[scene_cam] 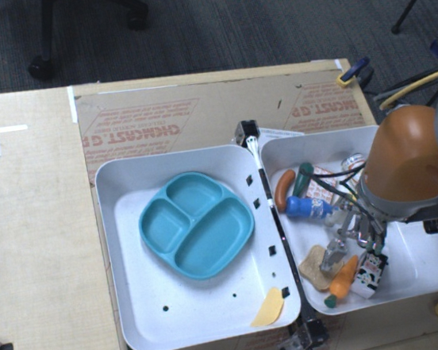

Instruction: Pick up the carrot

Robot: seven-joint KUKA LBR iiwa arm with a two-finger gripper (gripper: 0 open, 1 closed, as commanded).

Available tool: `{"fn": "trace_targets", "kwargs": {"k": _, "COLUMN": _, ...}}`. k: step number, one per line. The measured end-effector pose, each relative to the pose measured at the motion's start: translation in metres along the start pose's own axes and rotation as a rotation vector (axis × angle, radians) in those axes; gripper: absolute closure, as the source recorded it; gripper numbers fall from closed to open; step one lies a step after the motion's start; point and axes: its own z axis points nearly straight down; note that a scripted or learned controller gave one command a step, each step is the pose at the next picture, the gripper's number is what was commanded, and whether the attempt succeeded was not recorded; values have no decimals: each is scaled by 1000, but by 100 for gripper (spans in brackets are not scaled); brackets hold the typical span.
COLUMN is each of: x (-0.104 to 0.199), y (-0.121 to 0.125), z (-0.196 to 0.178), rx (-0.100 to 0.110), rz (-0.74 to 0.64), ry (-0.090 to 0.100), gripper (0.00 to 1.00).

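- The carrot [342,280] lies in the right bin [424,275], near its front edge, tilted, its tip toward the near-left corner.
- The gripper [347,248] hangs just above the carrot's upper end; whether it is open or closed, I cannot tell.
- A slice of bread [314,266] sits just left of the carrot, and a small black-and-white carton [370,273] just right of it.
- Farther back lie a sausage [285,187] and a blue bottle [310,208].
- The left bin [139,301] holds a blue divided plate [198,225] and a yellow wedge [269,308].
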Motion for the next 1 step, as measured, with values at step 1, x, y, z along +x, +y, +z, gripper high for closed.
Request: {"fn": "trace_targets", "kwargs": {"k": 1, "x": 11, "y": 5, "z": 0, "rx": 0, "rz": -110, "ry": 0, "gripper": 0}}
